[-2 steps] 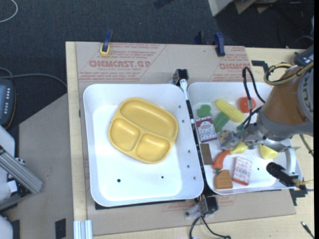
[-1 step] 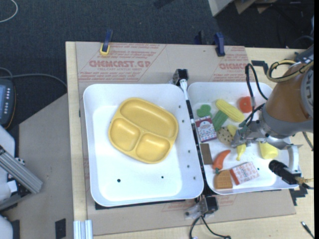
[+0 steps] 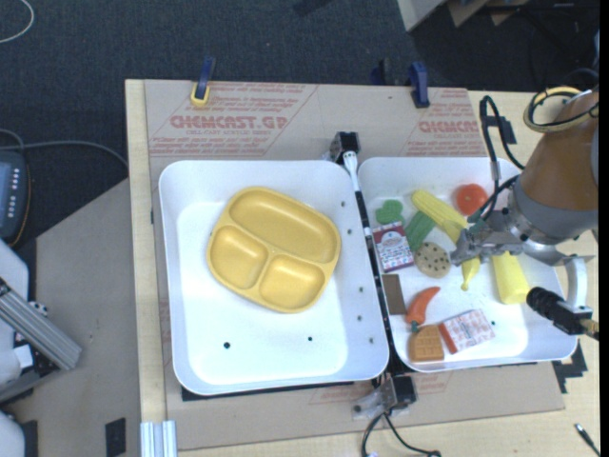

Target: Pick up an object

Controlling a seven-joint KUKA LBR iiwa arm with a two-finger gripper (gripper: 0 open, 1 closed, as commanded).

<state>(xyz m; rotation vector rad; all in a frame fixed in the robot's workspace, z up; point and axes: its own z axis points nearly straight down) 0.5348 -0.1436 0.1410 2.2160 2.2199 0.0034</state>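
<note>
1. The bench (image 3: 285, 112) carries two shallow white bins side by side: the left bin (image 3: 190, 284) and the right bin (image 3: 547, 346).
2. In the left bin lies a yellow three-compartment plate (image 3: 274, 248), tilted relative to the bin's walls.
3. The right bin holds toy food: an ear of corn (image 3: 438, 213), a red tomato (image 3: 470, 198), a green piece (image 3: 388, 211), a green pepper (image 3: 419, 227), a cookie (image 3: 433, 259), a red chili (image 3: 422, 303), a cracker (image 3: 427, 344), a yellow block (image 3: 511, 278), and two red-and-white packets (image 3: 393, 248) (image 3: 467, 329).
4. The gripper (image 3: 468, 255) is low in the right bin, just beside the cookie, over a small yellow banana-like piece (image 3: 469, 274).
5. I cannot tell whether it is spread or closed, or whether it grips anything.
</note>
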